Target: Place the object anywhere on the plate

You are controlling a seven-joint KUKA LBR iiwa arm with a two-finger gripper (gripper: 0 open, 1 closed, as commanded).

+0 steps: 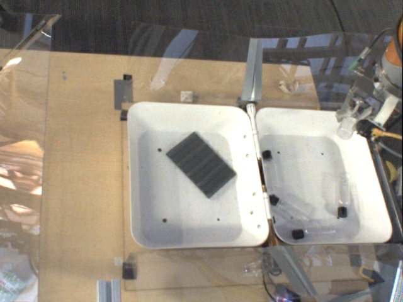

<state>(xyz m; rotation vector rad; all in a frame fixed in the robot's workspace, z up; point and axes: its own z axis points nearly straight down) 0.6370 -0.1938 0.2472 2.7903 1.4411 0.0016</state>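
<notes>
In the right bin point(378, 228), clear tubes point(343, 197) with dark caps lie along the near side — well apart from the plate point(201, 164), dark and ribbed, in the left bin point(141, 222). Beyond the right bin's far corner hangs the claw point(352, 115) — its grip I cannot tell.

Matt plastics on pale wood

The two shallow white bins point(189, 115) look like smooth matt plastic; the dark grey ribbed rectangular plate point(201, 164) looks matt; the light wooden bench point(82, 168) appears smooth.

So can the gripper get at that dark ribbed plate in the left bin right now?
Probably yes: the dark ribbed plate lies flat and uncovered in the left bin, while the gripper sits above the right bin's far corner.
</notes>
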